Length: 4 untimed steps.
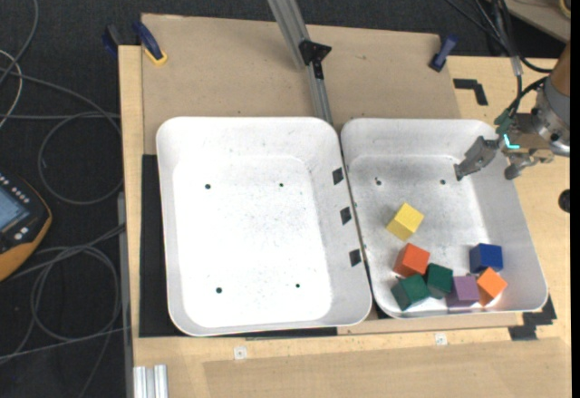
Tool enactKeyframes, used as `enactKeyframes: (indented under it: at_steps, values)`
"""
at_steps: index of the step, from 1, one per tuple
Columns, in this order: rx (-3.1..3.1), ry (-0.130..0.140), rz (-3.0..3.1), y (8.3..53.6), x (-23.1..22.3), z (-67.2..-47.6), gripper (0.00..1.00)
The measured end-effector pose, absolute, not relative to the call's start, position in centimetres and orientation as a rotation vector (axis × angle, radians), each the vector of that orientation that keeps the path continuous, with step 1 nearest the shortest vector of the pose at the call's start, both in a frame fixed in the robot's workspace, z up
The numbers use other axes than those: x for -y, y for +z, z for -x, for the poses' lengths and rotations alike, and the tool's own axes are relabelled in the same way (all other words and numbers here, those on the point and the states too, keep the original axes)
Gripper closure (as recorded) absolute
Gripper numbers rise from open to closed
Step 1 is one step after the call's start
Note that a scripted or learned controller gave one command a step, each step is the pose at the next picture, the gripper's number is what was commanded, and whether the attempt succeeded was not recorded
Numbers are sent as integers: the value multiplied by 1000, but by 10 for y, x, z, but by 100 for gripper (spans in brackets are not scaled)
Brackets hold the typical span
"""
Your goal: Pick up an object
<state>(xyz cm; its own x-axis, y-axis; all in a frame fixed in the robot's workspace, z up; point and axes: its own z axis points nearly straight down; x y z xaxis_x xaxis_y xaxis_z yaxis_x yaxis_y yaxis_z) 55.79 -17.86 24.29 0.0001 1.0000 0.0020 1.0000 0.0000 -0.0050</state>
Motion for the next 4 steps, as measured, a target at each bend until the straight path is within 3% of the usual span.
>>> enactKeyframes:
  at_steps: [1,3,4]
  values:
    - [2222,0,2220,245,179,-559,0]
    - [2216,6,2216,127,185,-550,0]
    - [2218,3,2218,98,185,-549,0]
